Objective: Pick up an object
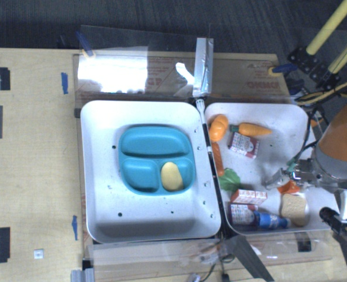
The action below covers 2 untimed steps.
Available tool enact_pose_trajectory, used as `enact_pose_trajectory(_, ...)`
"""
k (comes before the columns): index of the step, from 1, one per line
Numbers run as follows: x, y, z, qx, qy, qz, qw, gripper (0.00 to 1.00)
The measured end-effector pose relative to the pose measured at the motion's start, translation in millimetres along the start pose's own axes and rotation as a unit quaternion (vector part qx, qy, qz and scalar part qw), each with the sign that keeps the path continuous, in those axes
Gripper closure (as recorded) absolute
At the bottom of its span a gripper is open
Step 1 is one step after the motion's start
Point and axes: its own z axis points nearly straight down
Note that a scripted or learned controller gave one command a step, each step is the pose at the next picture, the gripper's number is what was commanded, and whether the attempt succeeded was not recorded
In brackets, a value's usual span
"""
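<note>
while gripper [285,176] hovers low in right bin [291,115], grip state unreadable; nearest object, tan roll [294,208], lies just below it toward near wall, long axis across bin, beside blue bottle [267,220].

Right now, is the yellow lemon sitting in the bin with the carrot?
No, the lemon lies on the blue tray in the left bin, while the carrot lies in the right bin.
</note>
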Motion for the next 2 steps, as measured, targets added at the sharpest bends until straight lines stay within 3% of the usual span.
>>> enact_pose_trajectory(1,-1,2,-11,-0.002,-0.001,0.0,1.0,1.0)
enact_pose_trajectory(2,53,45,-89,0.0,0.0,0.071,0.9975,1.0)
